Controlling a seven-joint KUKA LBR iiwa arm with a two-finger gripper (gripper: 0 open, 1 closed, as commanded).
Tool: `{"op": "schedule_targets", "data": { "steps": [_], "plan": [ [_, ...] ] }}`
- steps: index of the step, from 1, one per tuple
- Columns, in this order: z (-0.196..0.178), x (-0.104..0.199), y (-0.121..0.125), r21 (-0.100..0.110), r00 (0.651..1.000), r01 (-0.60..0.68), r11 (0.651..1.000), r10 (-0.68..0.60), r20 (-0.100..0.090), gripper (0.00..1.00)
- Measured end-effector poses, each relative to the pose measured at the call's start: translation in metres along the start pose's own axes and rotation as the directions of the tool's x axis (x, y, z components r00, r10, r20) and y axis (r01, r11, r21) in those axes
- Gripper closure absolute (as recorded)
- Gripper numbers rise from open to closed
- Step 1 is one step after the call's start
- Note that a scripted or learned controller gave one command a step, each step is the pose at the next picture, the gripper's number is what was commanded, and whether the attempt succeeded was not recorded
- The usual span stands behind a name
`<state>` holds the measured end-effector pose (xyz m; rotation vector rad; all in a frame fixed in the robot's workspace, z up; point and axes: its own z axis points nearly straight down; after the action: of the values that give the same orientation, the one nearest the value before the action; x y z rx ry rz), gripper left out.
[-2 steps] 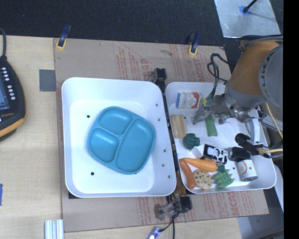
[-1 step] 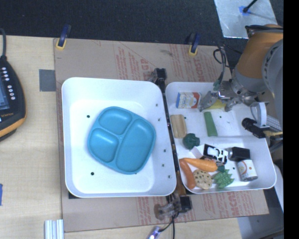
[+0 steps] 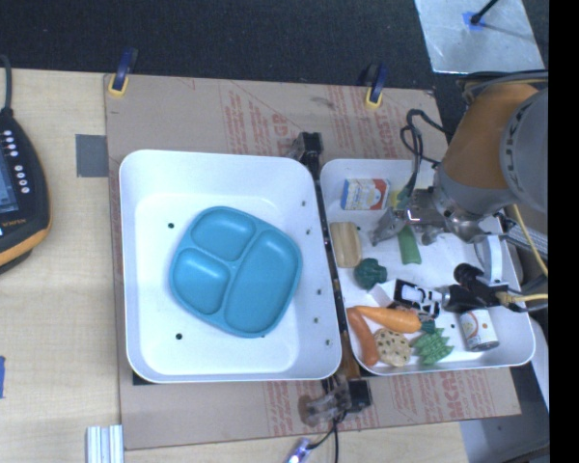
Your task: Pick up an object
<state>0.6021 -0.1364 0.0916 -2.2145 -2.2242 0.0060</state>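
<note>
Two shallow white bins sit side by side on the tabletop: the left bin (image 3: 135, 258) holds a blue three-compartment plastic plate (image 3: 234, 270), and the right bin (image 3: 521, 350) holds small toy foods. The grey arm with its orange band (image 3: 492, 148) reaches over the right bin's far right corner, its fingers (image 3: 405, 218) just above a green stick-shaped piece (image 3: 409, 246); I cannot tell how far they are parted. Nearer lie an orange plastic carrot (image 3: 391, 316), a dark green broccoli floret (image 3: 370, 273) and a small tin can (image 3: 479, 330).
</note>
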Motion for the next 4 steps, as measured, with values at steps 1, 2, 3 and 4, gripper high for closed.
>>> {"op": "schedule_targets", "data": {
  "steps": [1,2,3,4],
  "plan": [
    [-0.011,-0.001,0.0,0.001,1.0,0.001,1.0,-0.001,0.002,1.0],
    [-0.066,-0.016,-0.033,-0.002,1.0,-0.002,1.0,0.002,0.0,1.0],
    [-0.066,-0.016,-0.033,-0.002,1.0,-0.002,1.0,0.002,-0.001,0.0],
    [-0.003,0.021,0.005,-0.001,1.0,0.002,1.0,-0.002,0.001,0.0]
  ]
}}
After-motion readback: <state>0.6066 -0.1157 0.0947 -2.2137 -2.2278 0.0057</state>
